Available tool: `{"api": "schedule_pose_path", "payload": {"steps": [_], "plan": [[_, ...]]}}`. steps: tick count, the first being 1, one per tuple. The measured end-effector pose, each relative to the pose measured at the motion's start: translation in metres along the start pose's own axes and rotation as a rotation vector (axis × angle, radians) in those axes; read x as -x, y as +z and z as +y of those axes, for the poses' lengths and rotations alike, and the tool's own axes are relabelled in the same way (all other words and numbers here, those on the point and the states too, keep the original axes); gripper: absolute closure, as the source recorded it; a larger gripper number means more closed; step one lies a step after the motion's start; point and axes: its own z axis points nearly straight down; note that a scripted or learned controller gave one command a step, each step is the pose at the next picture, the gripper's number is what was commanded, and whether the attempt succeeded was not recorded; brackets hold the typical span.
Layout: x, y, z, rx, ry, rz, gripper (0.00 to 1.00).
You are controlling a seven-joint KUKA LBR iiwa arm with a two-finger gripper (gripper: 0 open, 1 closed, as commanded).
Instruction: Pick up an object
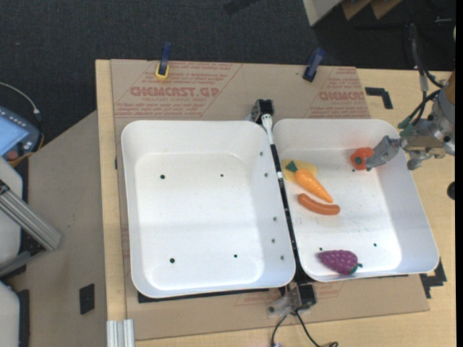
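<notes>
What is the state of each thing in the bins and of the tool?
carrot: lying slanted in right bin, touching yellow piece
sausage: lying flat, apart from carrot
grapes: resting near front wall
tomato: right by the tool, grip unclear
left bin: nothing in it

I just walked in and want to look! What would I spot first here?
Probably the bright toy food in the right bin: a carrot and a sausage near the middle, purple grapes at the front. A small red-orange toy sits at the back, right beside the gripper.
</notes>
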Motion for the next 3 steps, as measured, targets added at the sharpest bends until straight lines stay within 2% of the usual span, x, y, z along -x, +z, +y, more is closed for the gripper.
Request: {"api": "schedule_pose_path", "payload": {"steps": [1, 2, 3], "plan": [[-0.090, -0.028, 0.052, 0.007, -0.010, 0.001, 0.00], [-0.119, 0.068, 0.045, -0.008, -0.002, 0.002, 0.00], [-0.092, 0.063, 0.077, 0.003, 0.001, -0.001, 0.00]]}}
